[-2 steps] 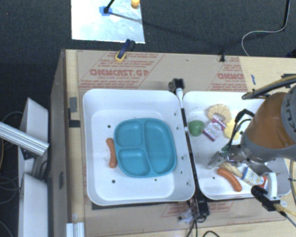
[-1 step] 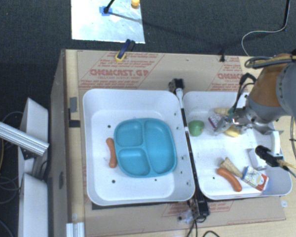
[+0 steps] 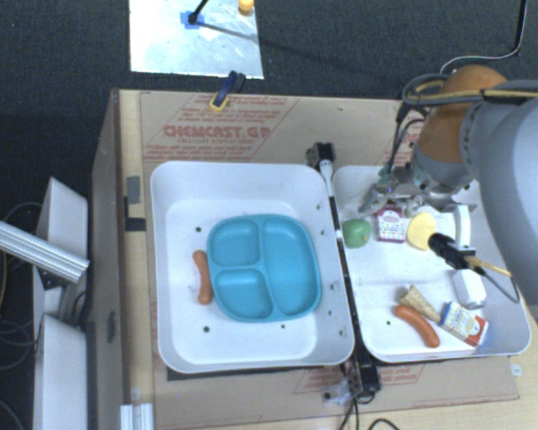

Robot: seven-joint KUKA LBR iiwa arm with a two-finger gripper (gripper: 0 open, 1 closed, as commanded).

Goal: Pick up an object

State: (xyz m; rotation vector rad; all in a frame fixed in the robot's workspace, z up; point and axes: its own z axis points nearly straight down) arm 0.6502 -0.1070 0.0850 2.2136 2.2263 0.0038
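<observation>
Your end effector (image 3: 396, 193) hangs over the far end of the right bin (image 3: 513, 330). From this angle you cannot tell whether it is spread or pressed together, and nothing shows in its grip. Just under it lies a red-and-white carton (image 3: 392, 227). A green ball (image 3: 357, 232) sits beside the carton, on the side toward the left bin (image 3: 175, 334), and a yellow lump (image 3: 420, 231) sits on the carton's other side. Nearer the front of the right bin you have a white block (image 3: 469, 287), a tan wedge (image 3: 418, 299), an orange sausage (image 3: 418, 326) and a blue-ended packet (image 3: 464, 322). The left bin holds a blue divided plate (image 3: 263, 267), with a second sausage (image 3: 202, 277) just beside its outer edge. Both bins rest on the cardboard-covered worktop (image 3: 251, 128).
</observation>
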